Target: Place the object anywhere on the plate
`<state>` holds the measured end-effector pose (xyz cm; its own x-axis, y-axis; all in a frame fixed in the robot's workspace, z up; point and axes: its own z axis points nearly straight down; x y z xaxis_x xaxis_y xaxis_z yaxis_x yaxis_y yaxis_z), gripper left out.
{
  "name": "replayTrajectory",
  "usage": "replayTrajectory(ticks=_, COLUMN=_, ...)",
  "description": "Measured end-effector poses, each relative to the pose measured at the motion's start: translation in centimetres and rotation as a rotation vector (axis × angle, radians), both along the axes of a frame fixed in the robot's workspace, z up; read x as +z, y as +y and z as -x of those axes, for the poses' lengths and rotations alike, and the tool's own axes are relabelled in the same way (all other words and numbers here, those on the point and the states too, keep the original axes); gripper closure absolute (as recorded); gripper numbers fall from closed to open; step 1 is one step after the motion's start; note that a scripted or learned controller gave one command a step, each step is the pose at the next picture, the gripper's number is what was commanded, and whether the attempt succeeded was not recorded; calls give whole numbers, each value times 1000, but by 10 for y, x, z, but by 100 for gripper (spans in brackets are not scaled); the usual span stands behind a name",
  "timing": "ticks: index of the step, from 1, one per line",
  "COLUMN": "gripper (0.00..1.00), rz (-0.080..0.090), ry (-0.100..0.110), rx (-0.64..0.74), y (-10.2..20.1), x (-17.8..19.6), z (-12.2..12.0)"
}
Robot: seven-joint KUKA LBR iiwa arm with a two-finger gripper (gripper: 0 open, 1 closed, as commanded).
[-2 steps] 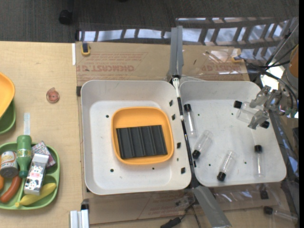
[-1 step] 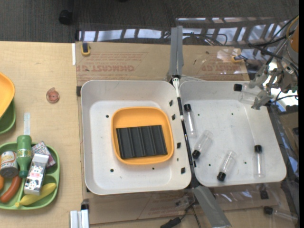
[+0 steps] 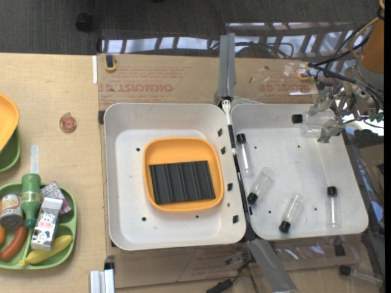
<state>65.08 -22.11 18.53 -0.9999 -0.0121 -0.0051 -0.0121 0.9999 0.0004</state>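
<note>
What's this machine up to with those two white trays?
A robot arm reaches in over the right bin, its claw near the far corner, close to a clear tube. More black-capped tubes lie loose there. The orange plate in the left bin carries a dark ridged block, no tube yet.

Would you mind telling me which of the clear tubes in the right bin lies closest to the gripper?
The tube at the bin's far edge, black cap pointing left, lies right beside the gripper. The other four lie farther toward the near side.
</note>
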Motion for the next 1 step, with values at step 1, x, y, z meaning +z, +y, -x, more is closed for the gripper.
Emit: replayTrajectory(ticks=1, gripper=100, rz=2, ry=-2, rx=101, y=0, x=5, z=-10)
